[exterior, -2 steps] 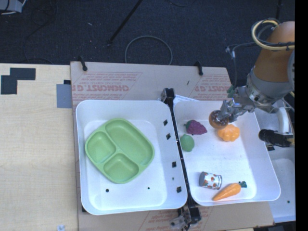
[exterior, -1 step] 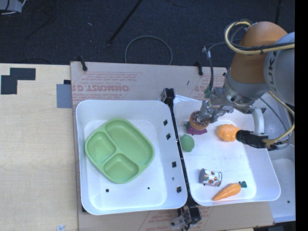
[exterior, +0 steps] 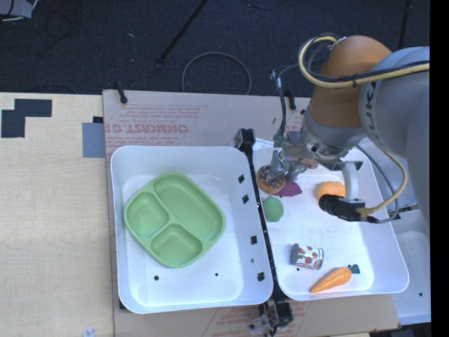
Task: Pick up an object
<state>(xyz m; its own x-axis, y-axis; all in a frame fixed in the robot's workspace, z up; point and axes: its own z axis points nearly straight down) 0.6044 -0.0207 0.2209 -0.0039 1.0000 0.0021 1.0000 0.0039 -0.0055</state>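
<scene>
Tool (exterior: 278, 172) over round donut (exterior: 271, 180)

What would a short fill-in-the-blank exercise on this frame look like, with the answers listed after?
1. The green divided plate lies in the ____ bin of the two.
2. The plate has ____ compartments.
3. The toy carrot lies in the right bin, near its ____ edge.
4. The gripper hangs over the brown round object, next to the ____ ball.

Missing words: left; three; front; green
</scene>
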